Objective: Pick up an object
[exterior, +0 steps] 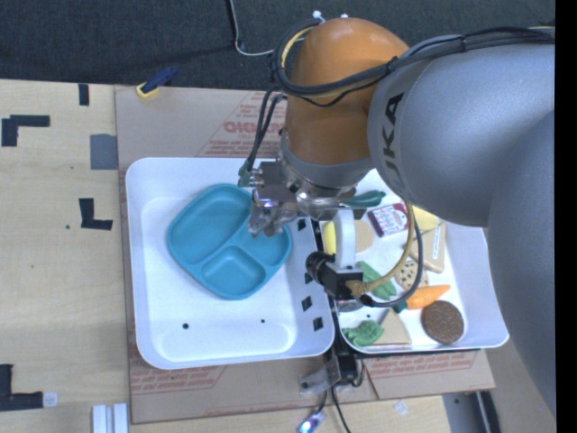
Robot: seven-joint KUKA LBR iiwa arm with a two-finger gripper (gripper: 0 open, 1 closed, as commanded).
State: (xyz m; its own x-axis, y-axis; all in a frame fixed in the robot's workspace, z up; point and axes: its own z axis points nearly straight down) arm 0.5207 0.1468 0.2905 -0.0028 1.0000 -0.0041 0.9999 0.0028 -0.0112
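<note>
Blue tray in left bin; fingers over its right rim, state unclear.

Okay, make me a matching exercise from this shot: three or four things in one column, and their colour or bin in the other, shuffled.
Things:
1. divided plate
2. carrot
3. round cookie
4. clip

Descriptions:
A. brown, right bin's near corner
B. yellow and blue, on the bench beyond the bins
C. teal, in the left bin
D. orange, in the right bin

Pairs: 1-C, 2-D, 3-A, 4-B
</note>
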